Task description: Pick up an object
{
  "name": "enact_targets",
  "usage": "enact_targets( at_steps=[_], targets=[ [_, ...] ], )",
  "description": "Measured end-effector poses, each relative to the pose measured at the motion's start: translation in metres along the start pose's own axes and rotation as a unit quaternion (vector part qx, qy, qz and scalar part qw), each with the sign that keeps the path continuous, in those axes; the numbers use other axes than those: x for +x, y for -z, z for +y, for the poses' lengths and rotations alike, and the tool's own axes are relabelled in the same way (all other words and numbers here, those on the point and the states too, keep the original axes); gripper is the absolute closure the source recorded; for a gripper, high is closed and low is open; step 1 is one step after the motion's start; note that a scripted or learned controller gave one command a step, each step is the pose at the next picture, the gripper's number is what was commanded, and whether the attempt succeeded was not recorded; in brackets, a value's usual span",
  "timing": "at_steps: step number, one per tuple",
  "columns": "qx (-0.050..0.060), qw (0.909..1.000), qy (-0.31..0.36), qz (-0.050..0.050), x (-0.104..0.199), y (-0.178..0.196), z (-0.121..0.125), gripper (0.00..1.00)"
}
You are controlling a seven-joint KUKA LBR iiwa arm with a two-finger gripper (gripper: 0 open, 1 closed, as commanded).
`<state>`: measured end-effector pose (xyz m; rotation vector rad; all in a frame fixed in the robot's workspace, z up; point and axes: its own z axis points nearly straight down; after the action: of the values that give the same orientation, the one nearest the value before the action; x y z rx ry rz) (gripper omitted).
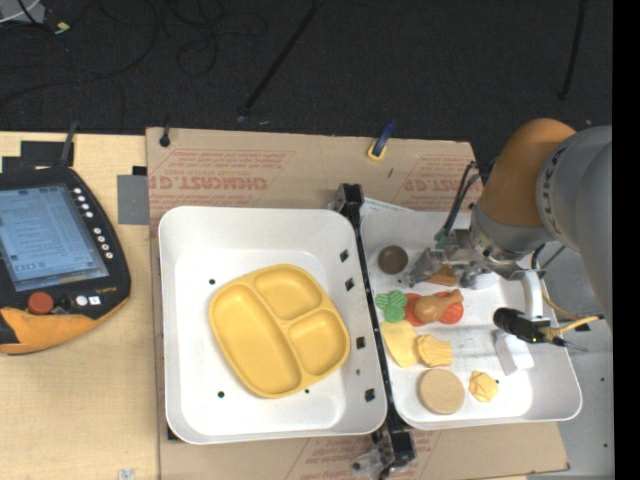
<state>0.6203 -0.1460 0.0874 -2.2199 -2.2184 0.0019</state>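
Gripper [450, 258] low over right bin [560, 403], jaw state impossible to tell. Toy foods [430, 310] clustered at about seven o'clock from it, just beside; long axis roughly three-to-nine.

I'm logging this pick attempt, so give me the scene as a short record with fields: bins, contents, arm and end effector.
left bin: yellow divided plate
right bin: toy foods, including a brown ball, a round tan biscuit, a yellow wedge
arm: reaches over the right bin
end effector: low above the red and orange pieces, grip unclear
beside bench: control tablet
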Motion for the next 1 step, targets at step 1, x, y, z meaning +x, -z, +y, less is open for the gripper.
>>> enact_targets(
  at_steps=[1],
  targets=[
    [0.0,1.0,-0.002,0.0,-0.0016,0.0105,-0.0004,1.0]
  ],
)
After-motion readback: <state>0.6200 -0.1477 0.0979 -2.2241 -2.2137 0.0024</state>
